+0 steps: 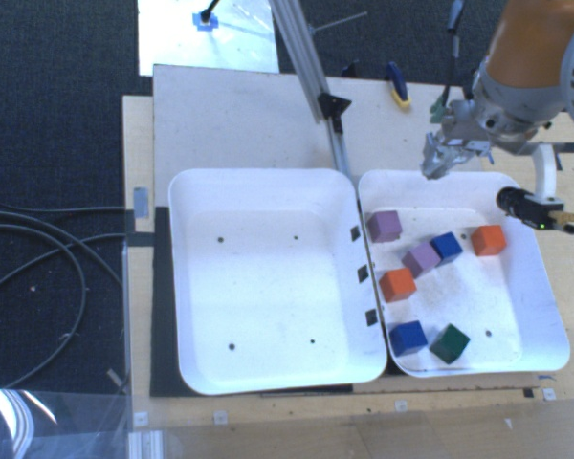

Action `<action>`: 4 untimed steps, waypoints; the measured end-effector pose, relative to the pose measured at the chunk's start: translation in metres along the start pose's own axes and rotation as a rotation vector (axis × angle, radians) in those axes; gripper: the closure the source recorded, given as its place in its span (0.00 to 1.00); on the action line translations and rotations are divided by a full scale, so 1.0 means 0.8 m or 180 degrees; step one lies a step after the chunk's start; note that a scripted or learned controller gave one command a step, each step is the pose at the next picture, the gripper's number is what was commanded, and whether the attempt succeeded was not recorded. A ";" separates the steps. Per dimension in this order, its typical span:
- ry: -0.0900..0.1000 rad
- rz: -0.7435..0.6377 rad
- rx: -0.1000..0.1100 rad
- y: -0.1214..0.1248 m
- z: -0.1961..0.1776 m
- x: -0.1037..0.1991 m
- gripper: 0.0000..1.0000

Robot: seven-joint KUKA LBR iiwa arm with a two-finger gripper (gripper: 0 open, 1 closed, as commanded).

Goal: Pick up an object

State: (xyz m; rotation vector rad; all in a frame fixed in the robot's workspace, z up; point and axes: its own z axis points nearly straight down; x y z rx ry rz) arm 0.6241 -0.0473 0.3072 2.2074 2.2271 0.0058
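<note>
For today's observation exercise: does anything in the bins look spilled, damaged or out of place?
Nothing stands out. All seven blocks lie inside the right bin, several turned at loose angles, none on a rim. The gripper hangs above that bin's far edge.

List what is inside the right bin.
The right bin holds seven blocks: two purple, two blue, two orange, one dark green. The gripper covers part of its far rim.

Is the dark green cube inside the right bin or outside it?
Inside. The dark green cube lies on the floor of the right bin, near its front rim, beside a blue cube.
</note>
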 end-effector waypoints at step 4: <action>0.0004 0.0011 0.0014 0.076 0.146 0.135 0.00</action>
